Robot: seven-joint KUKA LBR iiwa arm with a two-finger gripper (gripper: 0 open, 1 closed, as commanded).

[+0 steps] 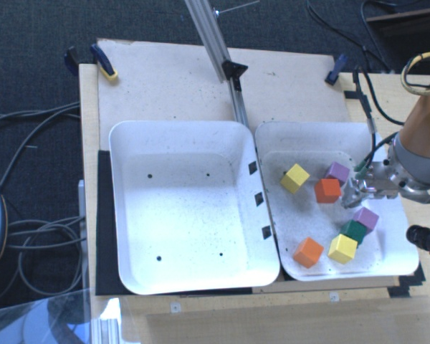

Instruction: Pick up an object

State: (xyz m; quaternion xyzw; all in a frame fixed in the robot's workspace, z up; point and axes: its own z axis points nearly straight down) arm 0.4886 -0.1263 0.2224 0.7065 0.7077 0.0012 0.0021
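- White plastic, two shallow bins side by side on the tabletop: the left bin [129,156] and the right bin [287,138].
- Grey arm with its orange band [424,131] comes in over the tabletop's right edge.
- And the claw [355,192] sits low inside the right bin, near that bin's right wall; whether it is wide, narrow or gripping anything, I cannot tell.
- Red cube [328,190] lies just beside the claw, on the side toward the left bin.
- Purple cube [337,172] touches the red one on its far side.
- Yellow cube [295,178] sits toward the bin's middle.
- Second purple cube [366,218] and a green cube [355,231] huddle below the claw.
- Another yellow cube [342,249] and an orange cube [309,252] rest near the bin's front edge.
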